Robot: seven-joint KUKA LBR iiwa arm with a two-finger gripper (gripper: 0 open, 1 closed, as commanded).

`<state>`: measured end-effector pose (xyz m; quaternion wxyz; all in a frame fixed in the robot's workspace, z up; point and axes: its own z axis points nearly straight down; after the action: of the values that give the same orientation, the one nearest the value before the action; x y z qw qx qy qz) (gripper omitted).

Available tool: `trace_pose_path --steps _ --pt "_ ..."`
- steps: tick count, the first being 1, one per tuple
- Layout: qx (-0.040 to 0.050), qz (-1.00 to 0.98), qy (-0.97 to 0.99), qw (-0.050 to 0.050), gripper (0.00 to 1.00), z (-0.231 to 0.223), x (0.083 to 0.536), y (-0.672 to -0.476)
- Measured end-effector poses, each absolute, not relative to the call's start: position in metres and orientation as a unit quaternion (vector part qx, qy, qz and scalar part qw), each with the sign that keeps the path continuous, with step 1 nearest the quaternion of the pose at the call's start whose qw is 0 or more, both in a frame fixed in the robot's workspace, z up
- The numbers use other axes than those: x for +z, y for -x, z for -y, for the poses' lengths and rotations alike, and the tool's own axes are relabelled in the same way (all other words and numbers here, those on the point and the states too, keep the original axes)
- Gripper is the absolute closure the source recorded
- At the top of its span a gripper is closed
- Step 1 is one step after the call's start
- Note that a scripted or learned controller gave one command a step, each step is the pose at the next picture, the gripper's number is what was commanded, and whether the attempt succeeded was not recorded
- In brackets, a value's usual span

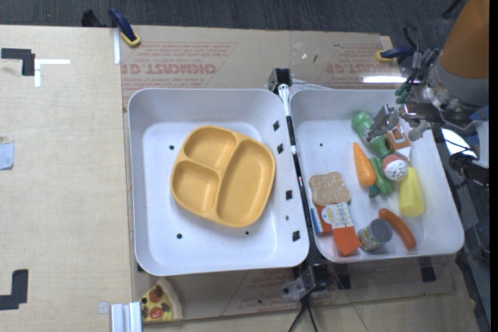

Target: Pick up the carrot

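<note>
Two shallow white bins on the light wooden worktop, side by side. Left white bin: one yellow three-compartment plastic plate, alone near the middle. Below that bin, on the brown cardboard sheet, one toy pizza slice.

Right white bin, one of each:
- tan toy bread slice
- orange-and-white carton below the bread
- orange plastic carrot, short, tapered, blunt end up, point toward the bin's near side; lies bare near the bin's middle, touching a green toy vegetable on its right
- small tin can
- orange-red toy sausage
- white speckled ball
- yellow toy corn-like piece

Grey two-finger claw above the bin's upper right, over a green piece, up and right of the carrot and apart from it. Open or clenched: cannot tell.
</note>
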<state>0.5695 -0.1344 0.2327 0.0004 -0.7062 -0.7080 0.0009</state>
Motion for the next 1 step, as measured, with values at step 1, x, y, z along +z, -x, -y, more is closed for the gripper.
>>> trace_pose_path --steps 1 --pt "-0.0029 0.711 0.703 -0.006 0.0 0.1252 0.0979 -0.5824"
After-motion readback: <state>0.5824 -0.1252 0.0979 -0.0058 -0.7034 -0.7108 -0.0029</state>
